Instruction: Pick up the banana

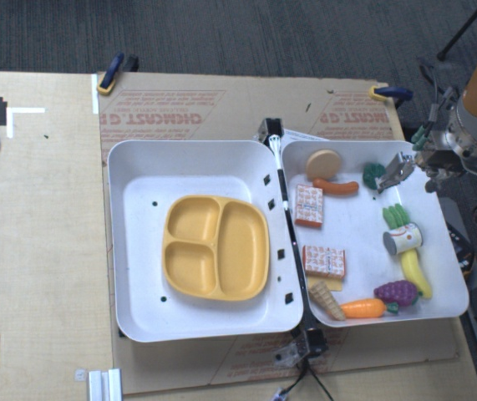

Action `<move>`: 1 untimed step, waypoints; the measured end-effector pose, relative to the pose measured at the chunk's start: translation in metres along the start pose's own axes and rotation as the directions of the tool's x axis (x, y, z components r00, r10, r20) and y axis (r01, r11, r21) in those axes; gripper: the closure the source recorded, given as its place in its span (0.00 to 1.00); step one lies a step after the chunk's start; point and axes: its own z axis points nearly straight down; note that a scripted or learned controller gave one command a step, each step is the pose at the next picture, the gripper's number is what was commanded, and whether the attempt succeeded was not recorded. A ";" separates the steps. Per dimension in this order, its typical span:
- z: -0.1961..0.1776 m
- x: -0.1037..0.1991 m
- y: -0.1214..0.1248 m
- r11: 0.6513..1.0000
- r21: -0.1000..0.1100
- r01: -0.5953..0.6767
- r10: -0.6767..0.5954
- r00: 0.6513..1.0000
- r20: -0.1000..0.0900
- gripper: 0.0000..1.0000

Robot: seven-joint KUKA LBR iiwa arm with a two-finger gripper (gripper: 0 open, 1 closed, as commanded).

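The banana (414, 274) is yellow and lies in the right bin (363, 224) near its right wall. Its upper end is tucked against a small white can (402, 239). My gripper (397, 171) hangs over the far right corner of that bin, well above the banana in the view. It sits just right of a dark green broccoli-like piece (375, 175). I see nothing held in it.
The right bin also holds a green vegetable (395, 215), purple grapes (396, 292), a carrot (362, 309), a cone (325, 299), two patterned boxes (324, 261), a sausage (338, 188) and a round bun (324, 163). A yellow divided plate (217, 247) lies in the left bin (138, 224).
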 end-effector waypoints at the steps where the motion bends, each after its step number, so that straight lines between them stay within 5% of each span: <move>1: 0.137 -0.039 -0.023 0.999 -0.003 0.033 -0.033 0.999 0.000 0.00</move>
